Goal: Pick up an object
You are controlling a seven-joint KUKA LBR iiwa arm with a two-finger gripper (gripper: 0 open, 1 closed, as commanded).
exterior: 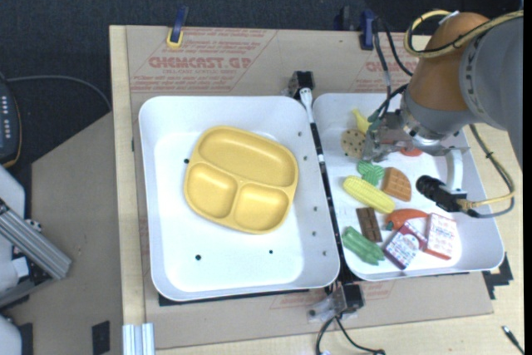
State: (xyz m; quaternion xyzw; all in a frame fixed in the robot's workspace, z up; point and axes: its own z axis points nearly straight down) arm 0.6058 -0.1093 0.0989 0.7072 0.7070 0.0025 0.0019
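My gripper [379, 142] hangs low over the upper part of the right bin [490, 249], at the end of the grey arm with its orange band [440, 71]. Just left of it lies a brown cookie [352, 143], with a yellow piece [360, 120] above that. Below the gripper are a green piece [371, 173], an orange-brown waffle [397, 184] and a yellow corn cob [369, 194]. A red piece [411, 150] peeks out from under the wrist. I see nothing lifted off the bin floor.
Lower in the right bin lie a chocolate bar [368, 224], a green pod [361, 245], a red piece [407, 217] and two printed packets [422, 241]. The left bin [166, 245] holds a yellow divided plate [241, 179]. Cables loop around the wrist.
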